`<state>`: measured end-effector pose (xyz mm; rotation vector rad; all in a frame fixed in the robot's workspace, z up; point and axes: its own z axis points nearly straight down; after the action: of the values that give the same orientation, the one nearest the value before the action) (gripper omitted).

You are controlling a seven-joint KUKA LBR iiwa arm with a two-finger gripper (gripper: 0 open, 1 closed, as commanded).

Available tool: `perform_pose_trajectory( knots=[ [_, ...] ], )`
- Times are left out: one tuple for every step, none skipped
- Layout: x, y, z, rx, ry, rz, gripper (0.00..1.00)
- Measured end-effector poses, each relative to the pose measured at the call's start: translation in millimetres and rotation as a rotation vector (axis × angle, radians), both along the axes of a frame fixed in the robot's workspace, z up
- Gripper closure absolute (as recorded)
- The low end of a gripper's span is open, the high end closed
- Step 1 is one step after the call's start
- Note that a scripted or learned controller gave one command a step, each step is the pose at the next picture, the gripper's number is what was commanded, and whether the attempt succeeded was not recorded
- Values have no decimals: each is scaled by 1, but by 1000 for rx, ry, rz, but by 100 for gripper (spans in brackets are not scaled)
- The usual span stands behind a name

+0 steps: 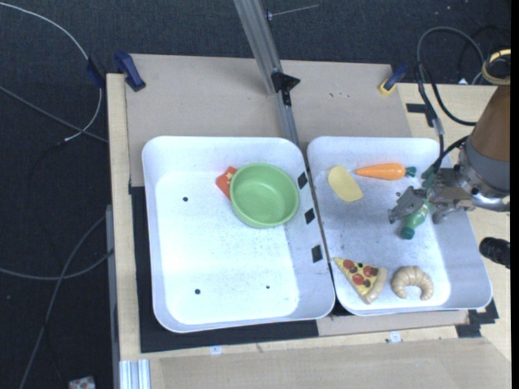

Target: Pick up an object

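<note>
the arm reaches over the right bin point(454, 156) and its tool point(415, 205) sits low against a small green object point(411, 223), just below the carrot point(379, 170). whether the tool is apart or clamped on the green object cannot be told; the metal parts blur into it. judged from this, the pick is at the grasp stage: the tool is down at its target, but nothing is lifted yet, and the raise is left to do. taking the carrot as landmark, a yellow piece point(345, 185) lies just left of it, the pizza slice point(360, 277) and croissant point(412, 282) well below it, and the green bowl point(263, 194) far left in the other bin point(203, 298).
</note>
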<state>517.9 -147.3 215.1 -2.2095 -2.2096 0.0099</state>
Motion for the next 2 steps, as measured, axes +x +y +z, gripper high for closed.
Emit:
perform_pose_trajectory(
  knots=[
    [8,5,-56,0,-1,0,0],
    [-1,2,-118,0,1,-2,0]
  ],
)
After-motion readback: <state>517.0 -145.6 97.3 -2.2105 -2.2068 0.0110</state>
